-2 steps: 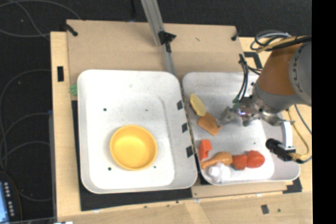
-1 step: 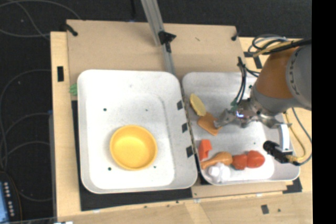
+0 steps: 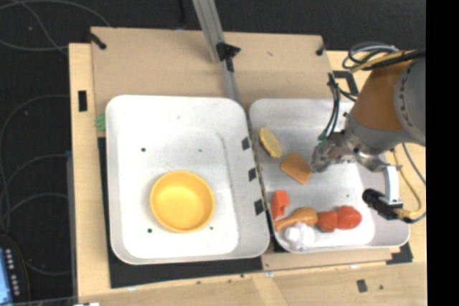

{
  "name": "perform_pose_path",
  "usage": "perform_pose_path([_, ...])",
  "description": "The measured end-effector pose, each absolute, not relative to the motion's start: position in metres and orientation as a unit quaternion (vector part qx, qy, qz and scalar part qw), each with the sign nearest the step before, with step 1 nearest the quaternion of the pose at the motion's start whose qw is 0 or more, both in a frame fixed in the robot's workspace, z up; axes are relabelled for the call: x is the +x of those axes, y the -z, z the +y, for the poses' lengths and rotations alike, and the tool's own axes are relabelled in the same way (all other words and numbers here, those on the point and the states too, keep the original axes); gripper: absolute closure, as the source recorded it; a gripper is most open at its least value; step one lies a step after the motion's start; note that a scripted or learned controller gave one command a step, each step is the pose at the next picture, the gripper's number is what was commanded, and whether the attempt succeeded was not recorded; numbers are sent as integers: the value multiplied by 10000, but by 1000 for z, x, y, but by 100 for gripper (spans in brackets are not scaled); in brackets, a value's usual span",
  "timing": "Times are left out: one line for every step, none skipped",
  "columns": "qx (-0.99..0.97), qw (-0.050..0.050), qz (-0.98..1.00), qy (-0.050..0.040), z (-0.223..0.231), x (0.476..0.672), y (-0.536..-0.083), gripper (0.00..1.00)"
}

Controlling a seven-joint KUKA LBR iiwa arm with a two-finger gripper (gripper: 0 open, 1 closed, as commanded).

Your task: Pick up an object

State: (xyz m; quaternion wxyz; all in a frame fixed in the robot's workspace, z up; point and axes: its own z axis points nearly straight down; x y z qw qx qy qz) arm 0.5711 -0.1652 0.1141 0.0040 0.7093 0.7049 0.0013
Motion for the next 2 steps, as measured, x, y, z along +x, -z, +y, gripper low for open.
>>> perform_pose_path([7067, 32, 7075, -20, -163, 567, -176, 100])
perform_pose_path([7059, 38, 7083, -21, -164, 569, -230, 100])
